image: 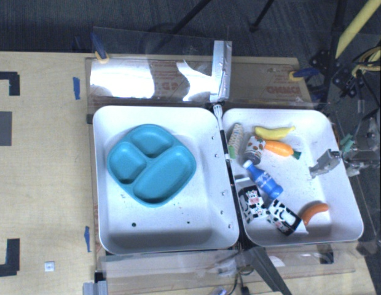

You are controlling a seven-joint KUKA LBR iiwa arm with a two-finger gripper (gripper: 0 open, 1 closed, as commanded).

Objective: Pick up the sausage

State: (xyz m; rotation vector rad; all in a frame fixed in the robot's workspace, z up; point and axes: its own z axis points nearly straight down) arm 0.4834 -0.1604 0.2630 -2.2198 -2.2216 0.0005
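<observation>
The sausage (314, 211), a short orange-brown curved piece, lies in the right bin (344, 226) near its front right corner. My gripper (323, 163) reaches in over the bin's right rim, a grey tip hanging above the bin floor. It sits up and slightly right of the sausage, well apart from it, with nothing seen in it.
The right bin also holds a banana (273, 131), a carrot (280, 149), a blue bottle (264, 180), two cow-patterned items (267, 208) and a striped item (235, 137) by the left wall. A blue divided plate (152, 163) rests in the left bin (110, 226).
</observation>
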